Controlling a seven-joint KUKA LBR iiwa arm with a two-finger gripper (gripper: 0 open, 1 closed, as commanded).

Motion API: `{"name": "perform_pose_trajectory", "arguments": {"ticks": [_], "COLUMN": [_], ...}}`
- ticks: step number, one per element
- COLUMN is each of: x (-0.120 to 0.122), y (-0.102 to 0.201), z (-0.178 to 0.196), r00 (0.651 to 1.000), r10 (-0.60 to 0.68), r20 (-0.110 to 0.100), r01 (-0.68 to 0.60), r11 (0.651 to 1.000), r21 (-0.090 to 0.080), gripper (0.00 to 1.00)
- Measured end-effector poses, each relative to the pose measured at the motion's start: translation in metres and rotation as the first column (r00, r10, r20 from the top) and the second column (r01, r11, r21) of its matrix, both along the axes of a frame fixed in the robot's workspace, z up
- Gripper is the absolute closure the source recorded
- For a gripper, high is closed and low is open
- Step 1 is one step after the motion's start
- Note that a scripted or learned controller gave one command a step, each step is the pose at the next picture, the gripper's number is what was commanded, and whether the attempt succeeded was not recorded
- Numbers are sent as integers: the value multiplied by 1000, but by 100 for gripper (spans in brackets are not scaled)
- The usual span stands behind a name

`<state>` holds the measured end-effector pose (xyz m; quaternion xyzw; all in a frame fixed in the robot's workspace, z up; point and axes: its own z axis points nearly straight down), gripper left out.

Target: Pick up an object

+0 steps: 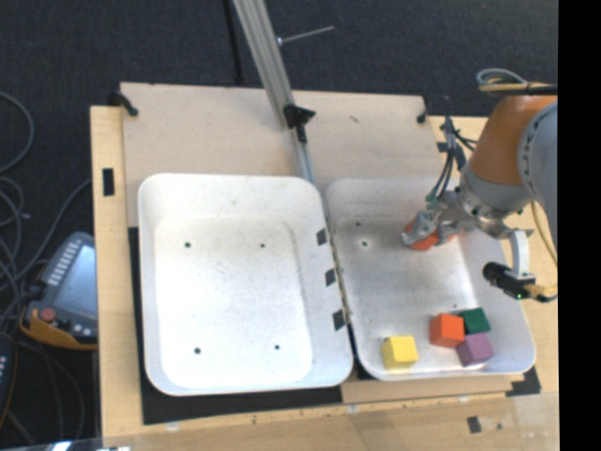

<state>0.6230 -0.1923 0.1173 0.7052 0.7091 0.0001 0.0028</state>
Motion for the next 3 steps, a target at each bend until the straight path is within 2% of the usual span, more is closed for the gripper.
{"name": "perform_pose_trajectory", "arguments": {"ticks": [2, 3], "x": [2, 39], "y": [139, 205], "z": [82, 79], "r00": [1000, 1000], "r10": [4, 4], "r20": [1, -2], "r01": [-4, -4], "r11": [1000, 1000], "r21": [6, 6], "gripper": [100, 100]}}
